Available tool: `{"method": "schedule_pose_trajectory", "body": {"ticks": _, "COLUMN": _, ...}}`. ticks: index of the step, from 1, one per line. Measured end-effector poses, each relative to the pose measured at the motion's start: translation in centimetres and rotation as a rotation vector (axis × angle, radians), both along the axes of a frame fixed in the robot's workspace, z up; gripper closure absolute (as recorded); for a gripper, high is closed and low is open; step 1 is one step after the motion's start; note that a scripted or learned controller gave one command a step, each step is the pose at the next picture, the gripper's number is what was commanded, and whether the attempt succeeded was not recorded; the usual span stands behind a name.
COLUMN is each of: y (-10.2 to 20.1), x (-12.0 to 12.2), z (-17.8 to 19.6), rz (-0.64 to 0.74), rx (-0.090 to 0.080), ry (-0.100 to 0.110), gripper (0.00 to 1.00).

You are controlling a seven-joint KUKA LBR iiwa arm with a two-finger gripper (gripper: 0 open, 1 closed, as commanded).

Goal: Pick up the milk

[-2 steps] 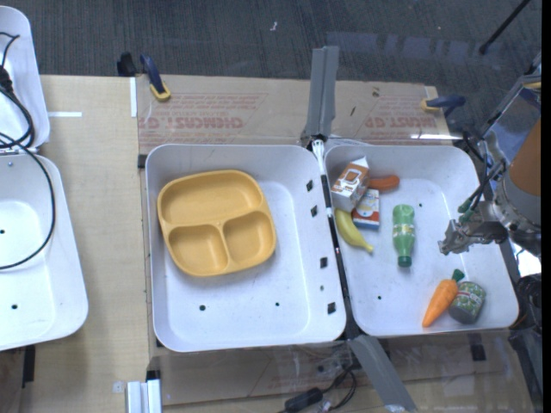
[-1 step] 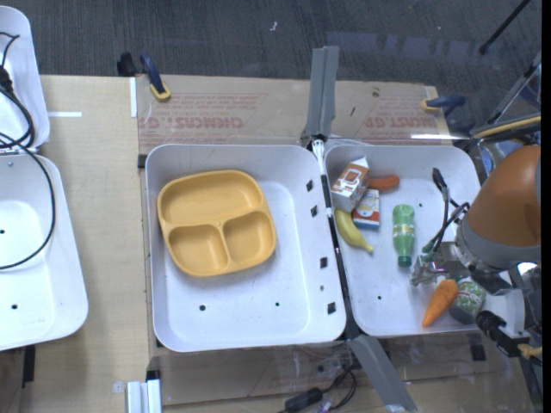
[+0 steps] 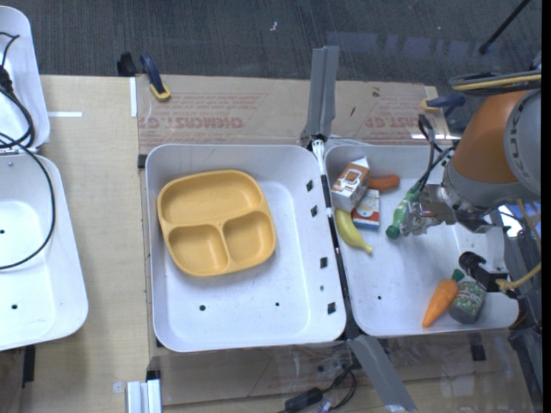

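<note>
The small white-and-orange milk carton [image 3: 349,184] stands in the upper left corner of the right-hand shallow white bin [image 3: 405,312], close against the divider wall. From the pincer [image 3: 413,216], the carton lies to the left and slightly toward the top of the camera view, near but clearly apart. The carton's long axis appears roughly upright with a slight tilt; the gabled top points toward the upper right.

The pincer hangs over the middle of the right bin at the end of the grey arm with the orange band [image 3: 491,157]. Whether its fingers are spread or closed cannot be told at this resolution. A small green object [image 3: 395,230] sits at or just beside the pincer's tip; contact cannot be confirmed.

Clearance around the carton is tight:
- A flat red-and-white box [image 3: 368,209] touches or lies just below it.
- A yellow banana [image 3: 352,231] lies below, along the divider.
- An orange sausage-shaped piece [image 3: 384,181] lies just to its right, between carton and pincer.

An orange carrot [image 3: 440,303] and a grey-green can [image 3: 469,301] rest well apart at the lower right. The left bin [image 3: 241,317] holds a yellow divided plastic tray [image 3: 217,222]. Both bins sit on a wooden surface [image 3: 95,110].

Judgement: the approach has not reached the carton; a leftward travel is required.
</note>
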State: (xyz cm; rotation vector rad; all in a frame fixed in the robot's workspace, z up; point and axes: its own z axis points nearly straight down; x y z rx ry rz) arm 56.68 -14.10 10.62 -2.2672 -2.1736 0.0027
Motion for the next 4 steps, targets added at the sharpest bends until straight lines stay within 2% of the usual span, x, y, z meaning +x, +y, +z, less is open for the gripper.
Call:
{"method": "schedule_pose_trajectory", "body": {"ticks": 1, "y": -0.6, "x": -1.8, "z": 14.7, "rz": 0.372, "rx": 0.0, "ry": 0.0, "gripper": 1.0}}
{"method": "schedule_pose_trajectory", "body": {"ticks": 2, "y": -0.6, "x": -1.8, "z": 14.7, "rz": 0.372, "rx": 0.0, "ry": 0.0, "gripper": 0.0}}
{"method": "schedule_pose_trajectory", "body": {"ticks": 3, "y": -0.6, "x": -1.8, "z": 14.7, "rz": 0.372, "rx": 0.0, "ry": 0.0, "gripper": 0.0}}
{"method": "schedule_pose_trajectory", "body": {"ticks": 4, "y": -0.1, "x": 2.6, "z": 0.9, "rz": 0.483, "rx": 0.001, "ry": 0.0, "gripper": 0.0}}
